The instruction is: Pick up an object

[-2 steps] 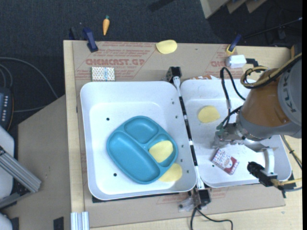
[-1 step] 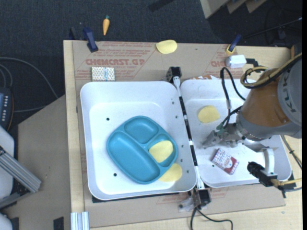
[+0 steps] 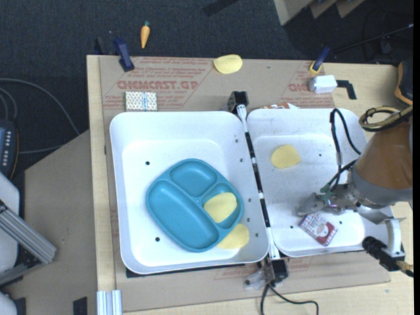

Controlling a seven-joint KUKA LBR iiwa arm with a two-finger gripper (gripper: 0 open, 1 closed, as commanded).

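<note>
We see the gripper (image 3: pixel 314 207) low in the right bin (image 3: pixel 295 120), near its front edge, at the end of the arm (image 3: pixel 387 169) that comes in from the right. Whether its fingers are open or closed we cannot tell; the metal parts blur together at this angle. Just below and touching the gripper's tip lies a small red and white packet (image 3: pixel 319 228), flat on the bin floor and tilted at a slant. We cannot see it between the fingers, so we do not call it held.

Farther back in the same bin, well apart from the gripper, sits 1 yellow disc (image 3: pixel 285 156). A black cable (image 3: pixel 338 143) loops over the bin's right side up to the arm.

The left bin (image 3: pixel 131 136) holds a blue divided tray (image 3: pixel 187 205) set at a slant. 1 yellow piece (image 3: pixel 221 206) rests in the tray's small right compartment, and another yellow piece (image 3: pixel 234 237) lies on the bin floor against the tray's front right rim.

Beyond the bins, on the brown board (image 3: pixel 170 77), we see 1 more yellow disc (image 3: pixel 228 63) near the back edge, a small patterned packet (image 3: pixel 141 100) behind the left bin, a blue clamp (image 3: pixel 123 54) at the back left, and a white block (image 3: pixel 323 83) at the back right. A small orange carrot-like toy (image 3: pixel 145 35) lies on the dark floor behind the board.
</note>
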